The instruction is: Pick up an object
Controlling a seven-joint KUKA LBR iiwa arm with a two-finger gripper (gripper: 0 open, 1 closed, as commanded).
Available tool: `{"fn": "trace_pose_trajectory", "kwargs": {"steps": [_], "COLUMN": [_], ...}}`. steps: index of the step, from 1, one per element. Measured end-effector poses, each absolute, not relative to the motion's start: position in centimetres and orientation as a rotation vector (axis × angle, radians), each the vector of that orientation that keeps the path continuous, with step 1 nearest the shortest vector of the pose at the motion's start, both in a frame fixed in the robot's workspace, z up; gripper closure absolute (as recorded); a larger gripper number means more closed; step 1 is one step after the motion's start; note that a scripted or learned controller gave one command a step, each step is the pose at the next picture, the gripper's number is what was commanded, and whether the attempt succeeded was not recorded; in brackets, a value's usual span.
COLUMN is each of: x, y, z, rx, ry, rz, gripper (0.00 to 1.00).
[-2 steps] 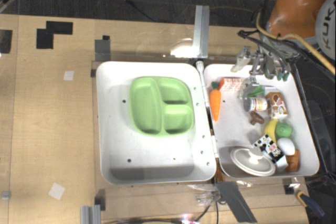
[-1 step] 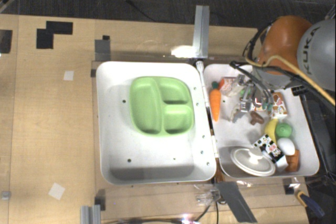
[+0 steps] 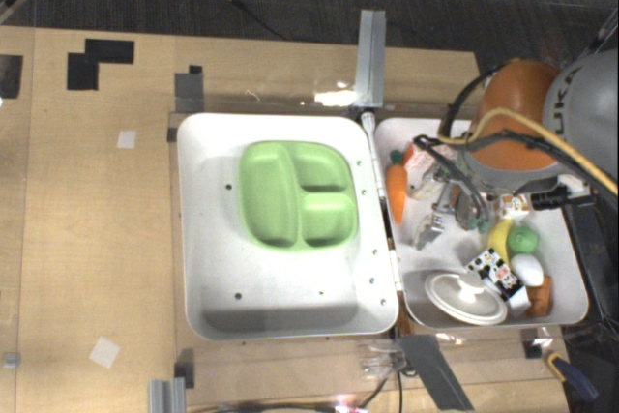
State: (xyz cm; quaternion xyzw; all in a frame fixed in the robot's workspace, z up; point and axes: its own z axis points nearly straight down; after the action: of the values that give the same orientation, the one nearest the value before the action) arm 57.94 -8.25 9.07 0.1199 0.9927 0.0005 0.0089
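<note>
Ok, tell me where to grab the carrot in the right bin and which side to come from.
Grip the carrot across its thick orange middle, coming straight down from above. It lies flat along the right bin's left wall, its long axis running away from the camera, so the hand should close across the narrow width. The wall crowds its left side, so a finger may fit tightly there.

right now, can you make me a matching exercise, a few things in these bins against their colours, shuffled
Things:
1. divided plate
2. carrot
3. bowl
4. banana

Colours:
A. white
B. yellow
C. light green
D. orange

Pairs: 1-C, 2-D, 3-A, 4-B
</note>
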Motion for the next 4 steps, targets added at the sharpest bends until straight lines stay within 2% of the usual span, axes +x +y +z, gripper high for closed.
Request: {"fn": "trace_pose_trajectory", "kwargs": {"steps": [1,2,3,4], "x": [58.5,63.9,66.0,56.9], "y": [-8.2,-12.1,-17.3,-19.2], "z": [10.6,16.6,21.6,16.1], "rx": [0.363,-0.029,-0.337,-0.722], "ry": [3.082,3.128,3.109,3.053], "rz": [0.002,-0.003,-0.007,-0.003], "gripper": [1.00,1.00,1.00,1.00]}}
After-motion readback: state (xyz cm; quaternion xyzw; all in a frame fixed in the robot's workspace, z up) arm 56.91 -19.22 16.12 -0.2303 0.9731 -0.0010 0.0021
